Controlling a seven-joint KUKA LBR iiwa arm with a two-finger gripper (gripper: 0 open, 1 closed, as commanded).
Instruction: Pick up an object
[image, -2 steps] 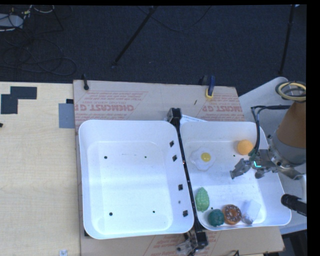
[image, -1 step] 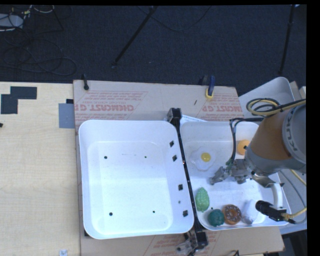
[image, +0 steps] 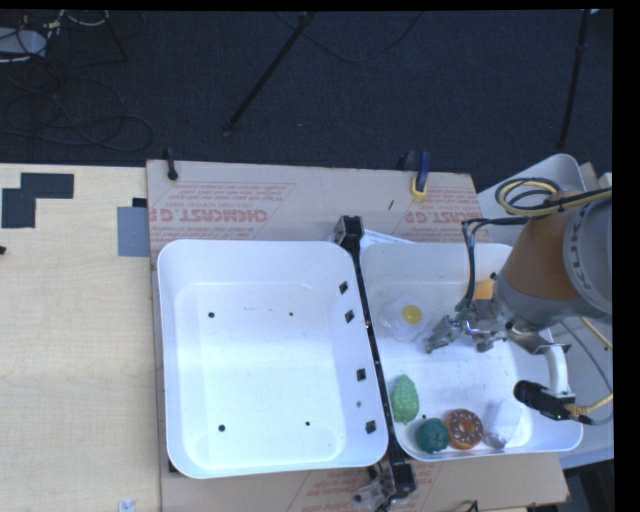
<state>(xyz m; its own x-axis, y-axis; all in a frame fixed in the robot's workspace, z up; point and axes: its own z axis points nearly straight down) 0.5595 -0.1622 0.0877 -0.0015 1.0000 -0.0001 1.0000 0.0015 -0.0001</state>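
Clearly, the arm (image: 545, 265) reaches into the right bin (image: 545, 438) from the right side, and its gripper (image: 455, 333) hangs over the middle of that bin, pointing to the left. Whether the gripper is open or closed I cannot tell from where I stand, because the metal parts are small and mixed together; nothing is seen between them. The things to pick all lie in the right bin: a small yellow piece (image: 411, 314) near the upper middle, just beside the gripper on its left, and three things along the front wall, namely a light green object (image: 404, 397), a dark teal ball (image: 432, 435) and a brown doughnut-like ring (image: 464, 428). The ball and the ring touch each other, and the light green object stands close above the ball. The left bin (image: 180, 300) is not part of this step. To do the step well, I think the arm should choose one target that stands free. The yellow piece is the nearest and has space around it, so it looks the easiest choice, though it seems flat and may slip. If the program goes for the front group, the fingers could push the neighbours or hit the bin wall, so the gripper should come down straight, centred over one object, with the fingers placed across its narrow side, and close only when low enough.
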